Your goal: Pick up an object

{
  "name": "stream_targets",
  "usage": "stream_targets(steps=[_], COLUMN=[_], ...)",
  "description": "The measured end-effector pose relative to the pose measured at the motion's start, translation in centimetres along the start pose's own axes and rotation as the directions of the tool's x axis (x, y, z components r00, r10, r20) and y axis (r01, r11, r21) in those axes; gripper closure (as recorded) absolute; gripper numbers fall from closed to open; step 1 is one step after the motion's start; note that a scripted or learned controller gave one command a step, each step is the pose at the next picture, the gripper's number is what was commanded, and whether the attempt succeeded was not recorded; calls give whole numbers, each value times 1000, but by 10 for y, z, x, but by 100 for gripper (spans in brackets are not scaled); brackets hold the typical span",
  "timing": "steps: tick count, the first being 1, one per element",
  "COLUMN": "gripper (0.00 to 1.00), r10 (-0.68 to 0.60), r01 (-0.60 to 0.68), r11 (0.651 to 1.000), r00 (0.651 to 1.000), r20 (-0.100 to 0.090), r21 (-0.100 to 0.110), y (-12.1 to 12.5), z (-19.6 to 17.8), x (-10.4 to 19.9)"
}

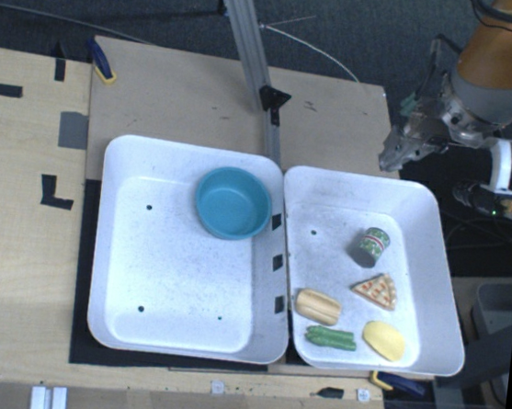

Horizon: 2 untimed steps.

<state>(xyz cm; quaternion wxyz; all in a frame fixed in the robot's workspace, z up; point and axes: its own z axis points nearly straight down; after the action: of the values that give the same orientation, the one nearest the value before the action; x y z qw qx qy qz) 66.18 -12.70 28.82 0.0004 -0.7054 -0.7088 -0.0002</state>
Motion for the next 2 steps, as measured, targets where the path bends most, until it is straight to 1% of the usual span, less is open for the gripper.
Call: stream_targets(steps=[1, 2], gripper=[100, 100], r10=[0, -1], r01=[0, 1], r11=[1000, 1000], r00=[1000, 1000], r20=[-1, -1], r21=[2, 4], y=[-18, -39], z=[-1, 20], x=[47, 101])
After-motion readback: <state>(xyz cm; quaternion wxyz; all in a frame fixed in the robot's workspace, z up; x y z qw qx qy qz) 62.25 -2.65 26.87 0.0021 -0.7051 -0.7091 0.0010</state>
